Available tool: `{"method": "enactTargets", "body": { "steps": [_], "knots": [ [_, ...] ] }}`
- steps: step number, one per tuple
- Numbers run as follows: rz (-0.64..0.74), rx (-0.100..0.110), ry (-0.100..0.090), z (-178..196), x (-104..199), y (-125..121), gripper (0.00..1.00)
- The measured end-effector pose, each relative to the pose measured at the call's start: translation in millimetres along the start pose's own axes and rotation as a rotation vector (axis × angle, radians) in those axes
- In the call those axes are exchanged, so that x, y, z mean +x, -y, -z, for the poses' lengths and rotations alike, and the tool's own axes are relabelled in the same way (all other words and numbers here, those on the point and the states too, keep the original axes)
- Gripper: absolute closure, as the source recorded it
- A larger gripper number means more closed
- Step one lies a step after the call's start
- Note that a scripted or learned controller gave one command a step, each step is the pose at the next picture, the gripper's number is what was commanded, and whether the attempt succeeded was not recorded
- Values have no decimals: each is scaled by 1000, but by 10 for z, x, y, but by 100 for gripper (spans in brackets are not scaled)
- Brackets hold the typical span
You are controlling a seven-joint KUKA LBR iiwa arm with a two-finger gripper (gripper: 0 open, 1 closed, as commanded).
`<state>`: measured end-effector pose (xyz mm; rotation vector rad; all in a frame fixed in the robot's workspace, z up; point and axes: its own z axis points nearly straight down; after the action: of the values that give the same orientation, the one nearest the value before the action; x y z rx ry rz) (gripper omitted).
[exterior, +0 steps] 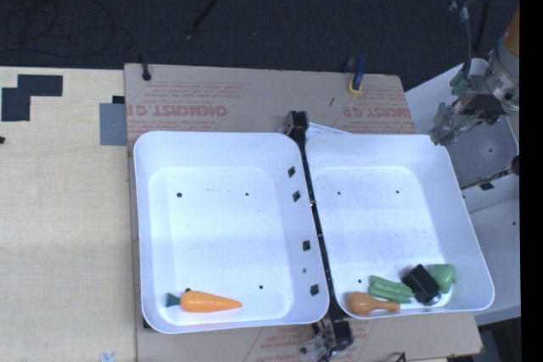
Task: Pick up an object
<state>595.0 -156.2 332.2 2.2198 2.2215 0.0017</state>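
An orange toy carrot (pixel 210 302) lies at the near left corner of the left bin (pixel 141 208). In the near right corner of the right bin (pixel 469 220) sits a small cluster: an orange gourd-shaped toy (pixel 370 304), a green pod (pixel 390 289), a black block (pixel 422 284) and a green piece (pixel 442 274), all touching or nearly so. My gripper (pixel 447 128) hangs outside the right bin, beyond its far right corner, well away from every object. Nothing shows in it.
Both bins rest on a cardboard sheet (pixel 254 102) and are joined by a black strip (pixel 305 216). A blue and yellow clamp (pixel 357 77) stands at the cardboard's far edge. Pale wooden bench (pixel 59 216) lies to the left.
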Motion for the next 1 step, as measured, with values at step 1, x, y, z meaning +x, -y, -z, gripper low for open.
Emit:
{"method": "enactTargets", "body": {
  "steps": [1],
  "knots": [
    [-3, 5, 1, -186, -336, 112, 100]
  ]
}}
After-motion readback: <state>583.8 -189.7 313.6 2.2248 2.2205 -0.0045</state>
